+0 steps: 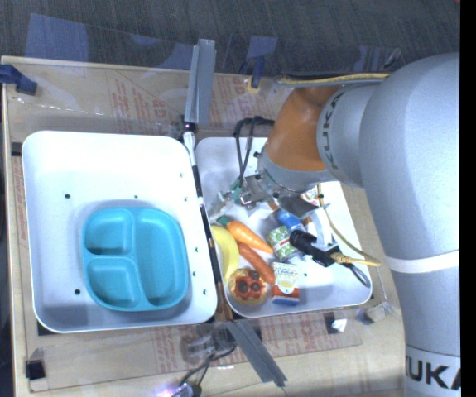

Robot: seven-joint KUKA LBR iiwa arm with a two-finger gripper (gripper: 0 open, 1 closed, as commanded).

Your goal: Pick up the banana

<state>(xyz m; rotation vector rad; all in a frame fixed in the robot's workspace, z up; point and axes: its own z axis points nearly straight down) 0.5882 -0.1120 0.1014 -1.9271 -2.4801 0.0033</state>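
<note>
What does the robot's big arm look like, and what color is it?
The arm is fat, round and shiny grey, with an orange band near the wrist. Black KUKA letters mark its base, and more run beside the band. Thin black cables loop by the wrist, and a yellow one runs along the top.

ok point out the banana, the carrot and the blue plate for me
banana (227,251): camera view, middle of its yellow curve by the right bin's left wall
carrot (250,239): camera view, middle of its orange body
blue plate (136,257): camera view, centre divider ridge
</note>
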